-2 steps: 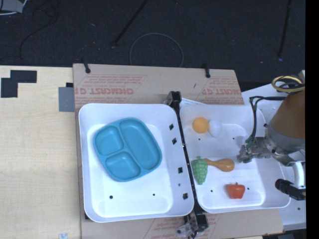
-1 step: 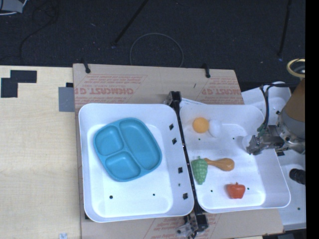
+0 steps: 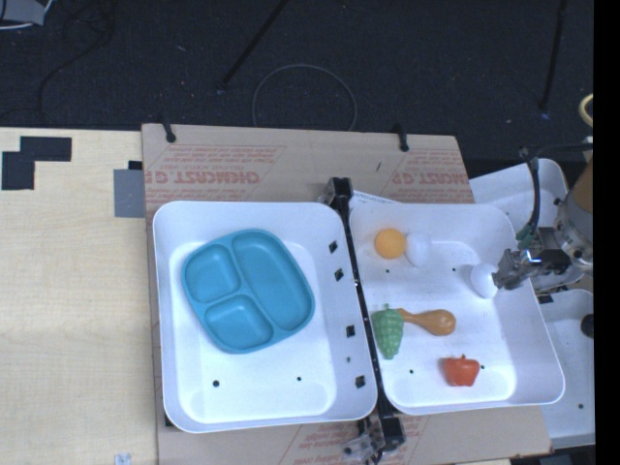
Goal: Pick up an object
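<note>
The right bin [image 3: 528, 356] holds an orange ball [image 3: 389, 243] beside a small white ball [image 3: 418, 250], another white ball [image 3: 481, 280], a green bunch of grapes [image 3: 387, 332], a tan pear-shaped piece [image 3: 430, 320] and a red pepper [image 3: 461, 370]. My gripper [image 3: 513, 271] sits at the bin's right side, just right of the second white ball. No object shows between its tips.
The left bin [image 3: 184, 395] carries a blue divided plate [image 3: 249, 290]. A black divider [image 3: 354, 298] runs between the two bins. Cardboard [image 3: 291, 168] lies under both, and the arm's body [image 3: 572, 231] hangs over the right bin's far right rim.
</note>
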{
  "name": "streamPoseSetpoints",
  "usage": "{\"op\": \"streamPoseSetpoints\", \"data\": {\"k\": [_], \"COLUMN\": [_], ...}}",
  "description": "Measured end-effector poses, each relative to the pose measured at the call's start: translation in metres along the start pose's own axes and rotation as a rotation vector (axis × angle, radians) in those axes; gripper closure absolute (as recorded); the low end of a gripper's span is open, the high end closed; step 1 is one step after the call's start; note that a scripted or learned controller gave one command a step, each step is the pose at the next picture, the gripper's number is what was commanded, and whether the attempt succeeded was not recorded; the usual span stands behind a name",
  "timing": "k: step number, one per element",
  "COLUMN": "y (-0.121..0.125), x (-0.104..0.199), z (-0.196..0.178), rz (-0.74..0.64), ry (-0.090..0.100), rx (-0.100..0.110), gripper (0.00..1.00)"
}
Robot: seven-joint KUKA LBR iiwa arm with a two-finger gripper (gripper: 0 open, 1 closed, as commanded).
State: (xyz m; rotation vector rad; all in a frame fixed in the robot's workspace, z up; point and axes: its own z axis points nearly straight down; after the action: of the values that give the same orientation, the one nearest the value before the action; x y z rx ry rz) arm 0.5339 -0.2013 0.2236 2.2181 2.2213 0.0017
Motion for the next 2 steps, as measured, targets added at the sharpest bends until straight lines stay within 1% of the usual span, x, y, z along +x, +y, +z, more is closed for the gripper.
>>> {"op": "streamPoseSetpoints", "data": {"k": [1, 2], "y": [0.002, 0.007], "x": [0.060, 0.112], "z": [-0.008, 0.004], "rz": [-0.004, -0.003], "ry": [0.004, 0.004], "rx": [0.005, 0.006], "gripper": [1.00, 1.00]}}
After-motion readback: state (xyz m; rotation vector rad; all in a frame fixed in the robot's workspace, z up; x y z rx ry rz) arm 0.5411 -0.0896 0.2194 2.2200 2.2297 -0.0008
